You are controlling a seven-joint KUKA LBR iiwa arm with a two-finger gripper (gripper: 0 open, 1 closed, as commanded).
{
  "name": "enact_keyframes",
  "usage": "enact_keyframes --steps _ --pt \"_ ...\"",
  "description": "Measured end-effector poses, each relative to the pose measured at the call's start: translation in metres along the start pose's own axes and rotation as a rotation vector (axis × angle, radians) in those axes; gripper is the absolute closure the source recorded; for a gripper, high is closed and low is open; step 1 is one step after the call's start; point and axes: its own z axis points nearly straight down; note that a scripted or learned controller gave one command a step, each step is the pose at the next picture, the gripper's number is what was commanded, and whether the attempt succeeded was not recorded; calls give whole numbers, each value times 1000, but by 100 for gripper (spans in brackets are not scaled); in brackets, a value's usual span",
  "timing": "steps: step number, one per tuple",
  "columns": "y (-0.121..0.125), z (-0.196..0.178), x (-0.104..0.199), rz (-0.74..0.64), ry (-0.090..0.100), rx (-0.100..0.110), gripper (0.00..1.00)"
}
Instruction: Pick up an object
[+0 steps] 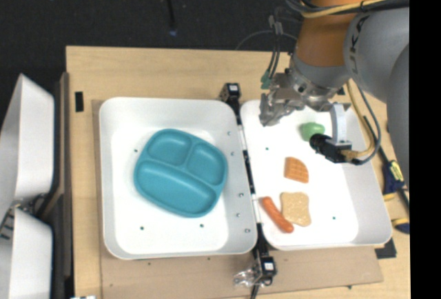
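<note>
Orange-red hot dog (276, 214) lies in right white bin (358, 222), long axis near-right to far-left. Gripper (270, 115) hovers far-left; jaws' state unclear.

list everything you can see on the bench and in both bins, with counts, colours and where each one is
shallow white plastic bins: 2, white, side by side on the bench
light wooden bench top: 1, tan, under both bins
teal divided plastic plate: 1, teal, middle of the left bin
small green rounded toy: 1, green, upper part of the right bin
orange waffle-textured toy slice: 1, orange, centre of the right bin
tan toy bread slice: 1, tan, lower part of the right bin
orange-red toy sausage: 1, orange-red, lower left of the right bin, touching the bread slice
grey arm with orange band: 1, reaching in from the right
pincer: 1, dark metal, over the right bin's upper left corner
</note>
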Motion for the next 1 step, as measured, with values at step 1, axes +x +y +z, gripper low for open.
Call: enact_keyframes --steps 1 --pt "16 13 46 2 -2 1 100"
